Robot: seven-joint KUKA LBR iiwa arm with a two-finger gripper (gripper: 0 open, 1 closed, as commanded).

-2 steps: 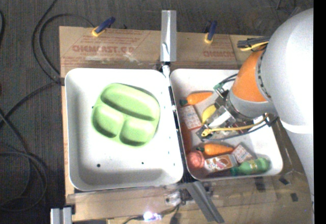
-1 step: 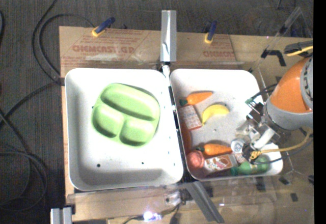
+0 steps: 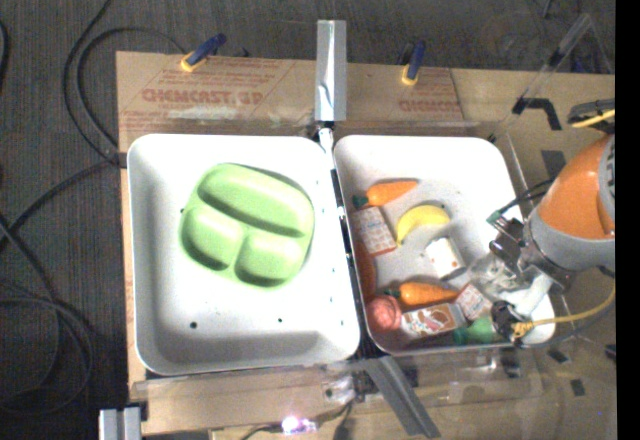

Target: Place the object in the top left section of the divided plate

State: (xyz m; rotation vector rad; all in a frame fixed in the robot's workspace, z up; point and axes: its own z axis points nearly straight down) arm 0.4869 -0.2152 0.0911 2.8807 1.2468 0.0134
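Observation:
A green divided plate [image 3: 248,225] lies in the left white bin [image 3: 150,328]; its wide section is at the top and two smaller ones sit below. The right bin [image 3: 480,160] holds the loose items: an orange carrot [image 3: 391,192], a yellow banana [image 3: 421,219], a red-and-white carton [image 3: 373,231], a small white block [image 3: 443,253], a second carrot [image 3: 424,293], a red round fruit [image 3: 382,312] and a bottle with a red label [image 3: 437,319]. My gripper [image 3: 498,273] hangs low over the right bin's lower right side, just right of the white block and above the bottle.
A metal divider bar [image 3: 331,73] stands at the back between the bins. Blue and yellow clamps [image 3: 203,52] hold the cardboard base. A green item [image 3: 479,331] lies in the right bin's front corner, near a yellow cable [image 3: 560,320] from the arm.

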